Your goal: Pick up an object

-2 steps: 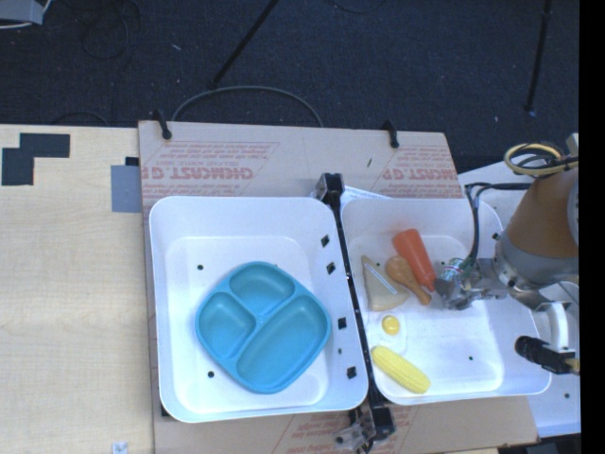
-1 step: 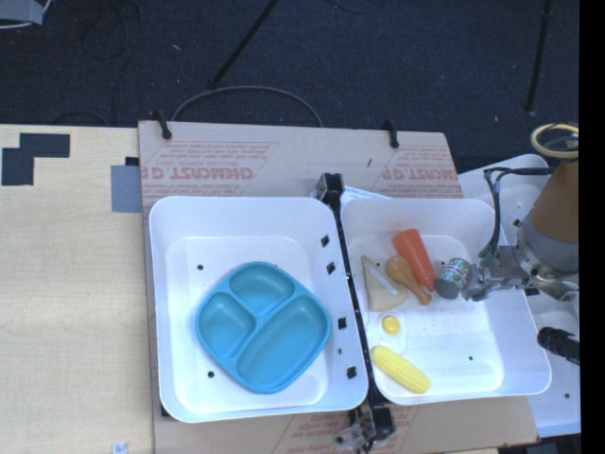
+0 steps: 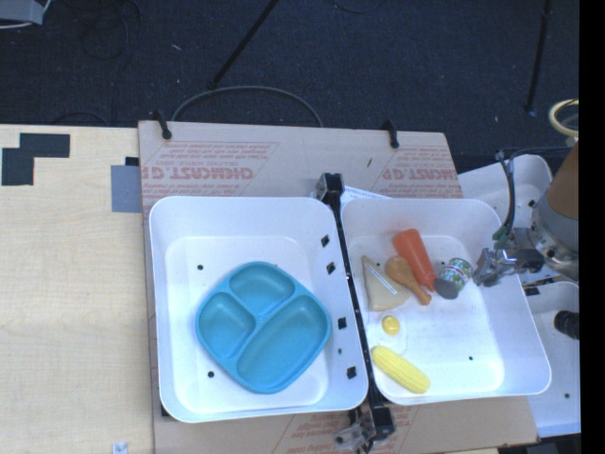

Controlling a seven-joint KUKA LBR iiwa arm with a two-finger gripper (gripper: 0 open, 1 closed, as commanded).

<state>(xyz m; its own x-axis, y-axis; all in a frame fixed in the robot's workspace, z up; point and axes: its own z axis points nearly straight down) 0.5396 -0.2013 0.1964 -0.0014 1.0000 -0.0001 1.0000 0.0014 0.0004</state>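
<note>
Camera view from above: two white bins sit side by side on cardboard printed with mirrored red writing, not legible. The left bin holds a blue divided plate. The right bin holds an orange carrot, a yellow corn cob and a small green-labelled can. The gripper is beside the can; its grip cannot be told.
</note>
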